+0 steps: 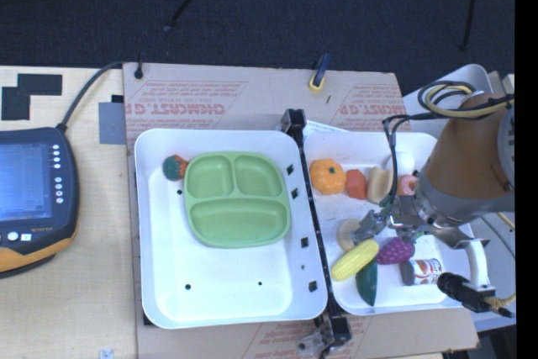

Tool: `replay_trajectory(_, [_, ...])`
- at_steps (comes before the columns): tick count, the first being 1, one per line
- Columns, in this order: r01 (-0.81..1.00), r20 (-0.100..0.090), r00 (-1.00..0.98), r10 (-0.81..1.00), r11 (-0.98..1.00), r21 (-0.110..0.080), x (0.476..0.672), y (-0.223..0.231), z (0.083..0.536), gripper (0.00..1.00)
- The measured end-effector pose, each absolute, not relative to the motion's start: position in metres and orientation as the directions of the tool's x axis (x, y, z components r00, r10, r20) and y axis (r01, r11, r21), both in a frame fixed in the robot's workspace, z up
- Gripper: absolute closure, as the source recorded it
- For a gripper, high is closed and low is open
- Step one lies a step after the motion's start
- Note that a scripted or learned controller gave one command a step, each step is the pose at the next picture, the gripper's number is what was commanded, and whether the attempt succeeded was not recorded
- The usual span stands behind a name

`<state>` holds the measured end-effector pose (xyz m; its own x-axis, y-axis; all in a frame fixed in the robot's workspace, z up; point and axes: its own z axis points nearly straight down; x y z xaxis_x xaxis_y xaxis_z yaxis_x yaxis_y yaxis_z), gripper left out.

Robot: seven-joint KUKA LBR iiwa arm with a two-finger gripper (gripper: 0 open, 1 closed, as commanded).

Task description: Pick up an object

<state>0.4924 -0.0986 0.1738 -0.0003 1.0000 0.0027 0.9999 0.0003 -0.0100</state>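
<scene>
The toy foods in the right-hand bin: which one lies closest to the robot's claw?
The purple grapes, lying just below the gripper. The yellow corn sits further left, and the orange lies off toward the bin's far left corner.

Right bin's got a yellow corn (355, 259) lying slanted, purple grapes (397, 250) just beside it. Orange (327, 177) sits further back.

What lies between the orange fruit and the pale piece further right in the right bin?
In the camera view, a small red piece lies between the orange fruit and the pale piece, close to both.
</scene>
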Motion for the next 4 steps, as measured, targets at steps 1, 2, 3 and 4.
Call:
replay_trajectory(1, [1.000, 0.002, 0.000, 1.000, 0.000, -0.009, 0.491, -0.102, 0.129, 0.00])
replay_trajectory(2, [1.000, 0.002, 0.000, 1.000, 0.000, -0.004, 0.491, -0.101, 0.086, 0.00])
replay_trajectory(3, [1.000, 0.001, 0.009, 1.000, -0.009, -0.002, 0.491, -0.103, 0.098, 1.00])
replay_trajectory(4, [1.000, 0.000, 0.007, 1.000, -0.007, 0.000, 0.492, -0.114, 0.145, 1.00])
